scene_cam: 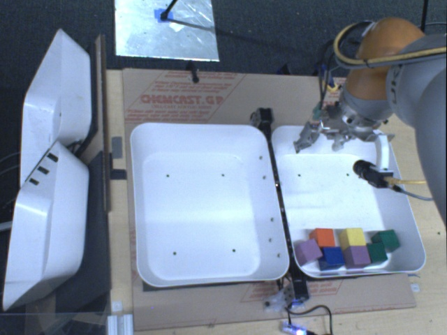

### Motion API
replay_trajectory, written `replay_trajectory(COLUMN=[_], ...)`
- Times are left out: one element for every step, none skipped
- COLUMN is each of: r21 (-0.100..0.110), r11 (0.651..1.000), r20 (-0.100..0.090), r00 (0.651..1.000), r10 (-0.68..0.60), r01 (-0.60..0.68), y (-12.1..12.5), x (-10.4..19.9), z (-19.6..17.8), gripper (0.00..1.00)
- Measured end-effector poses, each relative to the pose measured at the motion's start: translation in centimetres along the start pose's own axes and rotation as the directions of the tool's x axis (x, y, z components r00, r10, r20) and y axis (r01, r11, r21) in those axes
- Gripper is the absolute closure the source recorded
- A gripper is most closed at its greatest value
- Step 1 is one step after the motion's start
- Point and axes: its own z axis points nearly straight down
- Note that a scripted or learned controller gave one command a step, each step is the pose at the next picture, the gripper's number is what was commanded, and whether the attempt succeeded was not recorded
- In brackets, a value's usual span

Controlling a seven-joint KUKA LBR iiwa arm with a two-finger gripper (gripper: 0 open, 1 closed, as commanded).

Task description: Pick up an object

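Several coloured blocks huddle at the near edge of the right bin: an orange one, a yellow one, a green one, a blue one and two purple ones. My gripper hangs over the far end of that bin, well away from the blocks. Its metal fingers are spread open with nothing between them.
The left bin lies beside the right one, with a black divider between them. A black plug on a cable hangs from the arm over the right bin. White housings stand at far left. A shiny sheet lies at the back.
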Motion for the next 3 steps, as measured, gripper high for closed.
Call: replay_trajectory(r21=[-0.001, -0.007, -0.01], r11=[1.0, 1.0, 1.0], r20=[0.0, 0.001, 0.001], r00=[1.0, 1.0, 1.0], r10=[0.0, 0.0, -0.001], r01=[0.0, 0.0, 0.001], y=[-0.1, 0.0, 0.9], x=[-0.9, -0.9, -0.5], z=[4.7, 3.4, -2.5], gripper=[0.0, 1.0, 1.0])
